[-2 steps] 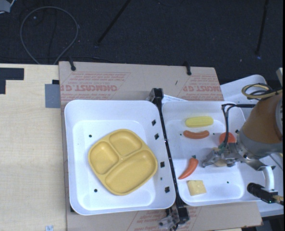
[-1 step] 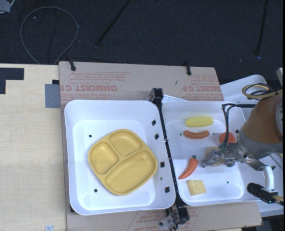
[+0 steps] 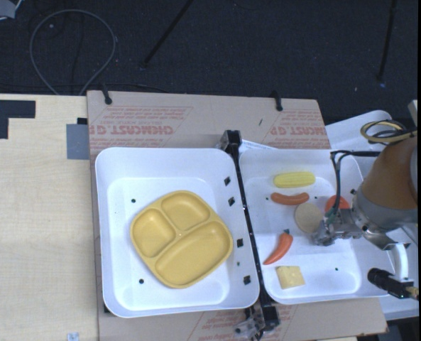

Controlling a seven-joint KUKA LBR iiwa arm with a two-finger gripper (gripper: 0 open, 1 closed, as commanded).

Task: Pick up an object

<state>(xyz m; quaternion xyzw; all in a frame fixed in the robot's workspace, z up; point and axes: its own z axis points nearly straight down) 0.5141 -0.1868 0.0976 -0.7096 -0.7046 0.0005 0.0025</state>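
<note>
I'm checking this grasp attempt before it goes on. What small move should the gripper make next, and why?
Probably a short, straight descent. The gripper sits low in the right bin, at the edge of the tan round piece, with nothing visibly between its fingers. The orange chili and cheese slice lie apart, so the round piece is the nearest target.

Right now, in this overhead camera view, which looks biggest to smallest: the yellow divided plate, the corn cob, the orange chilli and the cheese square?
1. Yellow divided plate, by far the largest.
2. Corn cob and orange chilli: similar length, too close to rank.
3. Cheese square, smallest.
</note>
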